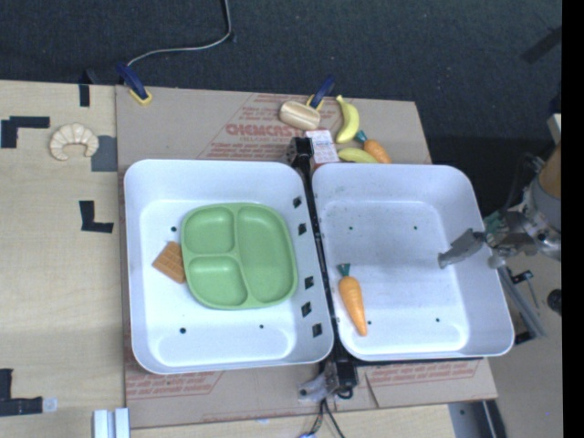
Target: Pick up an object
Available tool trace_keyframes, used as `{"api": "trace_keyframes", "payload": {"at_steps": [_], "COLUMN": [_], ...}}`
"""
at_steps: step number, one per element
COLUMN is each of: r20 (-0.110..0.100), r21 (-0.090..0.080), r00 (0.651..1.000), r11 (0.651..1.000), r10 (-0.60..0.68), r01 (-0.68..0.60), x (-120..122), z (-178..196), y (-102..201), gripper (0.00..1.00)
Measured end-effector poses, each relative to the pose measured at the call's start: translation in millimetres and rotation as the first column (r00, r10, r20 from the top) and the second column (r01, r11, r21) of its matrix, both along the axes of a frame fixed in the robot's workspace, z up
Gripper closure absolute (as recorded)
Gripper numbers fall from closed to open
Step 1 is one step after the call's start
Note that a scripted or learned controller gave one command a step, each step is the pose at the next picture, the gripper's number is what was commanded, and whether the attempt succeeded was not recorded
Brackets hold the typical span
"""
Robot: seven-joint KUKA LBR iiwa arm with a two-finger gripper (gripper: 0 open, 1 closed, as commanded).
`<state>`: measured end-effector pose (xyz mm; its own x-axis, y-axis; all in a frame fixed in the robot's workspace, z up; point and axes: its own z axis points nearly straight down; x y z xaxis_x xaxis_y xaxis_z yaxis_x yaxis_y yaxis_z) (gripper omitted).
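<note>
Cardboard-topped bench (pixel 182 126) carries two white bins; left bin (pixel 146 336) holds a green divided plate (pixel 239 254) over an orange cracker (pixel 170 262), right bin (pixel 411 185) a toy carrot (pixel 352 302) near its left wall, gripper (pixel 458 247) at its right rim, fingers indistinct

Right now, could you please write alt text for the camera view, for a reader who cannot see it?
A gripper reaches over the right bin from the right, apart from a carrot lying near that bin's left wall. The left bin holds a green plate with a cracker at its left edge.
</note>
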<state>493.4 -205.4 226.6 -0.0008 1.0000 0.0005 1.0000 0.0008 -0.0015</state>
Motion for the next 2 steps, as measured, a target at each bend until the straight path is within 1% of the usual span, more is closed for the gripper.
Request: {"api": "trace_keyframes", "payload": {"at_steps": [1,2], "r20": [0.000,0.000], "r21": [0.001,0.001], "r00": [1.000,1.000], "r11": [1.000,1.000], "r10": [0.001,0.000], "r01": [-0.001,0.000], "x": [7,-8], "z": [-55,-133], "y": [86,109], "gripper": [0.00,0.00]}}
